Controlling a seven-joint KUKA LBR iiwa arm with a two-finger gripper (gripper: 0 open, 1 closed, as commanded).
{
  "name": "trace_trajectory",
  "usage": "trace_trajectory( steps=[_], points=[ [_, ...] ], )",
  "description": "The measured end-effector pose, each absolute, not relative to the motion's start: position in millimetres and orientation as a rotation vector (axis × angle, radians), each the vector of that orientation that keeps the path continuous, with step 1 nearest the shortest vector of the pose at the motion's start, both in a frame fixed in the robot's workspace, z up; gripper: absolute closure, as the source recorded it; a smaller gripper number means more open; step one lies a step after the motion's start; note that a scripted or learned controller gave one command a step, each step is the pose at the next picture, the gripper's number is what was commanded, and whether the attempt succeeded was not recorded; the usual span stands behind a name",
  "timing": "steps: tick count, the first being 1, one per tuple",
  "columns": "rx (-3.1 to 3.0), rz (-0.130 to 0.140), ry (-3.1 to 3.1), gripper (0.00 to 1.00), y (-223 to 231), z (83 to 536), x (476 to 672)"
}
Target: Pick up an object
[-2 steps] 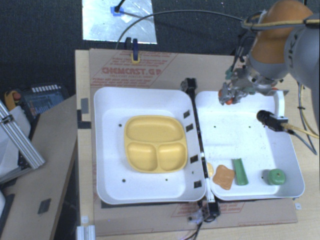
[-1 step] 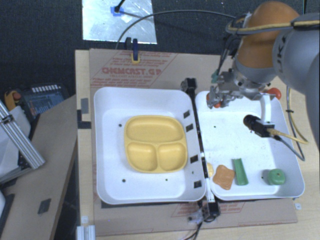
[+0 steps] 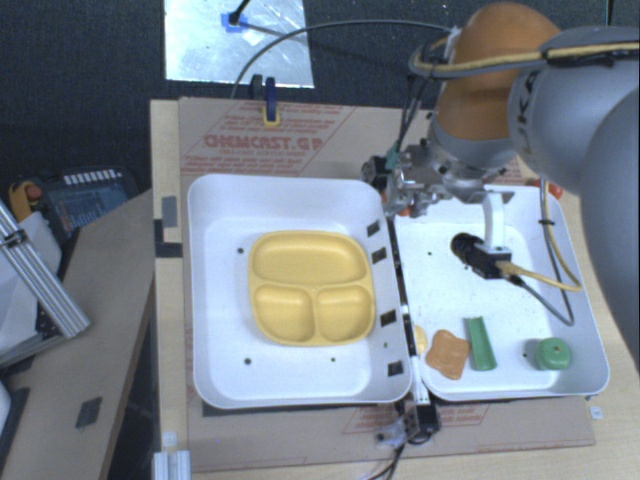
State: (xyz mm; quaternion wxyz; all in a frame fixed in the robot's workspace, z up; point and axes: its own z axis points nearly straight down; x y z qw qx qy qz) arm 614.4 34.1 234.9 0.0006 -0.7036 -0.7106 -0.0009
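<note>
We see the hand (image 3: 408, 190) poised just past the far right corner of the yellow tray (image 3: 310, 286). We cannot tell whether it is spread or closed. We judge the pick not yet begun: next it must travel to a target and descend. 3 candidates lie right of the tray's near corner: an orange slab (image 3: 447, 354), a green bar (image 3: 480, 344) and a green round knob (image 3: 551, 353).

robot lab, 2 white bins (image 3: 200, 268), alu. extrusion (image 3: 40, 278), cables
</note>
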Motion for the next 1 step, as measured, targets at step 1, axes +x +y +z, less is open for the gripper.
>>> trace_trajectory(
  steps=[1],
  points=[
    [-2.21, -0.003, -2.231, 1.0, 85.9, 226.6, 604.8]
  ],
)
